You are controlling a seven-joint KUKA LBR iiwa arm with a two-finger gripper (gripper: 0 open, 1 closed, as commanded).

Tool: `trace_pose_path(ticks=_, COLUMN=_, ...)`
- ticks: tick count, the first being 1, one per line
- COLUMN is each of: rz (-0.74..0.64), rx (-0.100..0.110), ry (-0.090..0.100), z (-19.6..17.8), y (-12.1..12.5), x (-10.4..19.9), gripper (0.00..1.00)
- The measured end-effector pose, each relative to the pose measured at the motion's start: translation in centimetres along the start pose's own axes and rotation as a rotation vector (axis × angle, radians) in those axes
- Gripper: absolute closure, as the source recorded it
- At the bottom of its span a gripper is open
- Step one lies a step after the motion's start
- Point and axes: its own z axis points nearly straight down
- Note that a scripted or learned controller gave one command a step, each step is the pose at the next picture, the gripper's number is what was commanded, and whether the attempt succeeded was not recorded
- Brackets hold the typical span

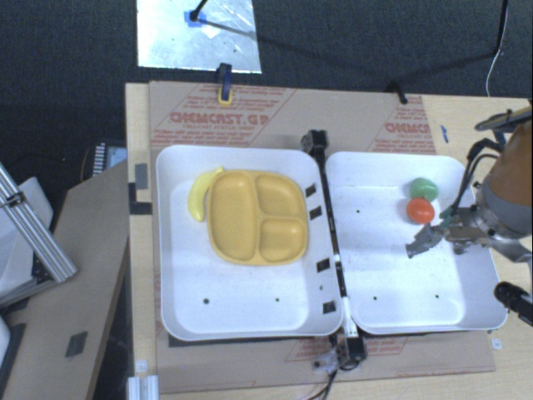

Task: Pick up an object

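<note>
1. While the gripper (429, 242) hangs over the right bin (391, 307), its jaws slightly apart and holding nothing, the step is the approach.
2. The orange ball (420, 212), touching a green ball (423, 188), lies just beside it; next, line up and descend.
3. The arm's wrist is cut off; a banana (198, 194) hides partly under the yellow plate (254, 216).

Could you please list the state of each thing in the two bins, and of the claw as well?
Yellow divided plate: right way up in the left bin, compartments bare.
Banana: lying against the plate's left edge, partly tucked under it.
Orange ball: resting in the right bin, not gripped.
Green ball: touching the orange ball, on its far side.
Claw: low over the right bin, just below the orange ball, holding nothing visible.
</note>
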Motion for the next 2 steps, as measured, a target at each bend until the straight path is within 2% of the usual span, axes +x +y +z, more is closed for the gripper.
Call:
trace_pose_path(ticks=1, rz=-0.003, rx=-0.013, ry=-0.003, z=-0.6, y=0.3, x=0.0, gripper=0.0)
trace_pose_path(ticks=2, rz=-0.001, rx=-0.008, ry=-0.001, z=3.6, y=0.1, x=0.3, gripper=0.0)
